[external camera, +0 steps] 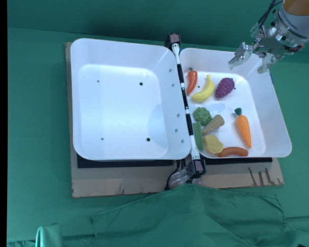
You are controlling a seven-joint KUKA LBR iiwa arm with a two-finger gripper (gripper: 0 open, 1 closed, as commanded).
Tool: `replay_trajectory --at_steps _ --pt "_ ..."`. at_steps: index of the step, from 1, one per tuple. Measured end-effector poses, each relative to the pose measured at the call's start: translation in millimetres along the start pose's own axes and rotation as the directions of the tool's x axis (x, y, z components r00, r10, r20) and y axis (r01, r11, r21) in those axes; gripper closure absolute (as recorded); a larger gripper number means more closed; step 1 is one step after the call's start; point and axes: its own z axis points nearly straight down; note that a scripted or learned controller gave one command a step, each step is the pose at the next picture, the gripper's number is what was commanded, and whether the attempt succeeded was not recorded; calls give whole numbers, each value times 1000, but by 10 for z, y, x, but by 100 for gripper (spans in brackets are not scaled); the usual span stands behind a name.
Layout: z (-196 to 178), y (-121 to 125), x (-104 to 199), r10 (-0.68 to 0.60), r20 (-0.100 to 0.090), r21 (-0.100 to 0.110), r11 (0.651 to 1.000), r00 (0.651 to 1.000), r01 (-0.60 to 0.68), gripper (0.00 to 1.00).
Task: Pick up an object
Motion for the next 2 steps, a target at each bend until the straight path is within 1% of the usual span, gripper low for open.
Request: replay_trajectory --at_steps 1,2 --pt "0 0 0 0 0 0 1000 1000 0 0" --pt "420 63 1 0 1 4 1000 1000 0 0"
